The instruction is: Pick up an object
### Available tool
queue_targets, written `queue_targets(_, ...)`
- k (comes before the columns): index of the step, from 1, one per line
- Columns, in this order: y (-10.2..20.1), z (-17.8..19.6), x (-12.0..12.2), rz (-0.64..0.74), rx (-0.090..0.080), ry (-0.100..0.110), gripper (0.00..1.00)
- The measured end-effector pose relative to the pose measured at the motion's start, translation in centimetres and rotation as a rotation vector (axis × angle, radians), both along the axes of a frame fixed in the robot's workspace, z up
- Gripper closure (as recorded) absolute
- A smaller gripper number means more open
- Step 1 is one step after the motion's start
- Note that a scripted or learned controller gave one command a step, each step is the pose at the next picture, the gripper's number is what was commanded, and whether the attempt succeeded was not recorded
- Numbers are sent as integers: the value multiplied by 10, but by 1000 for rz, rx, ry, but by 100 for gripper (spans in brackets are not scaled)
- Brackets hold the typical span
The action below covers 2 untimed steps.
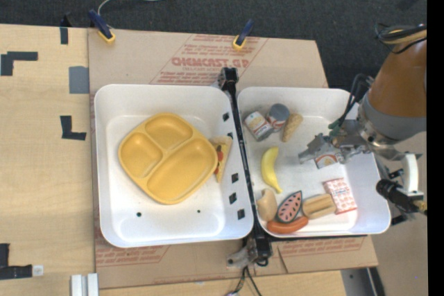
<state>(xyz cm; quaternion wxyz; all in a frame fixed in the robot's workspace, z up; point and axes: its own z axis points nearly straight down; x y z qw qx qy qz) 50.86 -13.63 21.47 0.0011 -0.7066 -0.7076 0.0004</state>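
— Looking down on the bench, I have the gripper (316, 149) low over the right bin (305, 95), by a small red-and-white packet (326, 161).

— Holding anything?

— Nothing I can see gripped. Whether the claw is spread or pressed together, I cannot tell.

— What else is in reach?

— A banana (270, 169), a small can (258, 125), a watermelon slice (289, 206), a hot dog bun (318, 205) and a red-and-white carton (340, 195), all lying in that bin. The yellow divided plate (167, 157) sits in the left bin (111, 149).

— So, progress?

— Early, I judge: approach made, but grasp and lift are left.
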Motion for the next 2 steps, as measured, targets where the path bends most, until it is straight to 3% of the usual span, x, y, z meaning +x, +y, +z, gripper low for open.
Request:
queue_targets(1,-2,-121,49,-1,0,-1,0)
queue_targets(2,-2,-111,50,0,1,-3,100)
